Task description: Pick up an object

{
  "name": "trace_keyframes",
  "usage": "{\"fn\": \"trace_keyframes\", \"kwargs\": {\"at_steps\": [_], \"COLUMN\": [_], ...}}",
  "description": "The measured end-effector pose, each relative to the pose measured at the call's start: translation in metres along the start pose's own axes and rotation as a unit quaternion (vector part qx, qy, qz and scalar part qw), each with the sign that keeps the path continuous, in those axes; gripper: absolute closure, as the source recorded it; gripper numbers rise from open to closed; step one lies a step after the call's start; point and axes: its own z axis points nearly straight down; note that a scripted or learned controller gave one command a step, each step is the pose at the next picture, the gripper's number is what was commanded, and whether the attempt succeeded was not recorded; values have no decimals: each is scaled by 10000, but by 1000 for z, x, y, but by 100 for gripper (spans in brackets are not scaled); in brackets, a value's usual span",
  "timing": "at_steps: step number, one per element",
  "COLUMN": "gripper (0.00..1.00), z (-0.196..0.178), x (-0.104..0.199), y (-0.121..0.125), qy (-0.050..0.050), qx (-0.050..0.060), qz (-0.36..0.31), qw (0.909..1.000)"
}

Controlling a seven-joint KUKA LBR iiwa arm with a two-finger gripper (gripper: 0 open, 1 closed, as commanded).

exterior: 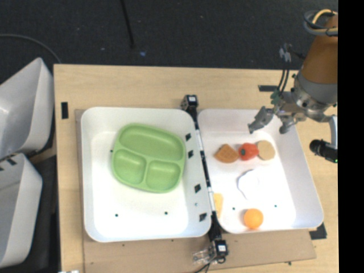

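Round tan biscuit-like piece [265, 149] lies in the right white bin [296, 169], near below the grey two-finger gripper [272, 122], whose fingers are spread and hold nothing. Beside it touch a red tomato-like ball [248, 151] and an orange wedge [226, 153].

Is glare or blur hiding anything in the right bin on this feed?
Camera view: soft overall; the right bin is bright but not blown out. The orange ball and red piece read clearly, while the white item nearly blends into the floor. The gripper looks slightly blurred.
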Motion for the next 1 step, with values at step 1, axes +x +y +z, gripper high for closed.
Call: {"fn": "trace_keyframes", "kwargs": {"at_steps": [1], "gripper": [0], "z": [-8], "x": [1], "y": [2], "qy": [-7], "qx": [-67], "qz": [-10], "qw": [10000]}}
